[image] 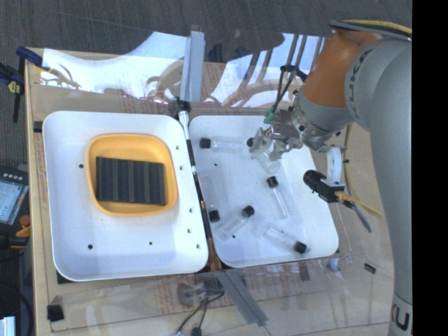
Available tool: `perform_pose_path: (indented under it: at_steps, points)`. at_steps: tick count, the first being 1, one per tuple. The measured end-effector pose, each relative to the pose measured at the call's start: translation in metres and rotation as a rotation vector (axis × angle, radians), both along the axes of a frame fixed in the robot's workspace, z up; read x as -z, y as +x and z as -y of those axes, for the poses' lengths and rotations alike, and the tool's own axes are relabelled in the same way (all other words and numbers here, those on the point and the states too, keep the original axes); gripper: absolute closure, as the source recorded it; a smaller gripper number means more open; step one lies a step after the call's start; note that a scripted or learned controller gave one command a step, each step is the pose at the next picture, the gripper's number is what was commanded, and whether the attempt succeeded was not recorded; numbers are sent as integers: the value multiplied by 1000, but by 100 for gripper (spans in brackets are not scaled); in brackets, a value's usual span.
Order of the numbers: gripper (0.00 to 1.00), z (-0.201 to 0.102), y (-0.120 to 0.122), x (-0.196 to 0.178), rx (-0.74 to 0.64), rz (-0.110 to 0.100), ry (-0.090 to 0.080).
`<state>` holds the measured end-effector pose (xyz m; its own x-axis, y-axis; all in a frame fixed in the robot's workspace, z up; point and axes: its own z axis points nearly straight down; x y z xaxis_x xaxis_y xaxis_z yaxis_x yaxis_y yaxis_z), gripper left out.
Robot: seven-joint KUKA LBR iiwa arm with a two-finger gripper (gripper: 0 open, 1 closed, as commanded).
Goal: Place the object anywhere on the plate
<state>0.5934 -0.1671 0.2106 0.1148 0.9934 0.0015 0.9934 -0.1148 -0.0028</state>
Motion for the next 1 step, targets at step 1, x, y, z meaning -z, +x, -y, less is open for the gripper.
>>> perform_pose_path:
  at_steps: [1]
  points:
    - [0,0,0,0,0,0,0]
